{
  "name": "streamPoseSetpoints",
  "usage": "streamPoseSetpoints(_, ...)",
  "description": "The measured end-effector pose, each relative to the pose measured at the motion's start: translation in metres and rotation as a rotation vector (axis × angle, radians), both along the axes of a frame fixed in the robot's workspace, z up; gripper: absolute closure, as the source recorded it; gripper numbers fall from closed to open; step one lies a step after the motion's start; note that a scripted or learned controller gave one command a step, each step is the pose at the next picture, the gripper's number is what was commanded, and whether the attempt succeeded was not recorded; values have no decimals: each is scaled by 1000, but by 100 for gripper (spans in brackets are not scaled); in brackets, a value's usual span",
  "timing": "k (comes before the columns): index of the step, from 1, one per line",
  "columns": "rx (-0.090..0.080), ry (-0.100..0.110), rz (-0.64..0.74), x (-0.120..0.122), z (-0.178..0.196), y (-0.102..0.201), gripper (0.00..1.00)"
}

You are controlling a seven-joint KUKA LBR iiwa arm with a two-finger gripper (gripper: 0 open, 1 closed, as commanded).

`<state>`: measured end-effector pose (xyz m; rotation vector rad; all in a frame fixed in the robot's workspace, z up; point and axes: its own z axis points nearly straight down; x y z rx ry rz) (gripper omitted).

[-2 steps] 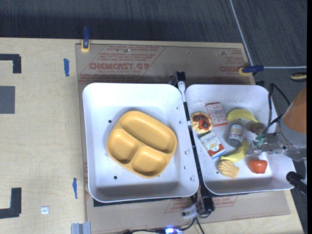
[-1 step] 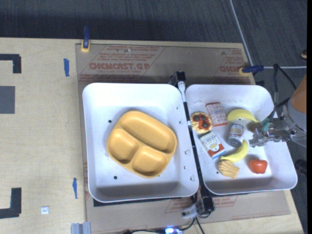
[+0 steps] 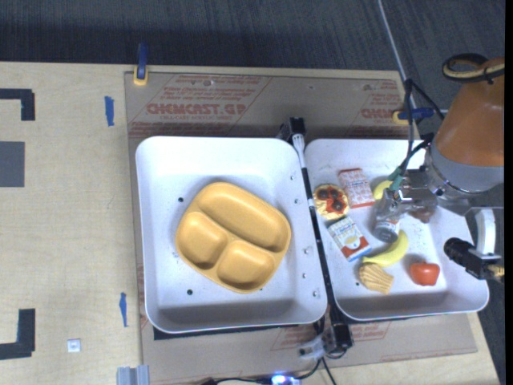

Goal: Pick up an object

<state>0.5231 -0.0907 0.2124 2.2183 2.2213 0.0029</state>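
Gripper (image 3: 390, 215) low in right bin (image 3: 469, 299), over banana (image 3: 386, 252) | grip state: cannot tell | tomato (image 3: 425, 273) near, apart | yellow divided tray (image 3: 232, 235) in left bin (image 3: 156, 215)

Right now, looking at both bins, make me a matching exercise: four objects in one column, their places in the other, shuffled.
Things:
1. yellow divided tray
2. banana
3. tomato
4. pizza slice

Places:
A. right bin, against the divider between bins
B. left bin, middle
C. right bin, near front right corner
D. right bin, just below the gripper

Pairs: 1-B, 2-D, 3-C, 4-A
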Motion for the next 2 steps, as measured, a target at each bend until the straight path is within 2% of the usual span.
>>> streamPoseSetpoints(1,0,0,0,0,0,0,0)
streamPoseSetpoints(2,-1,-5,-2,-1,-111,-14,0)
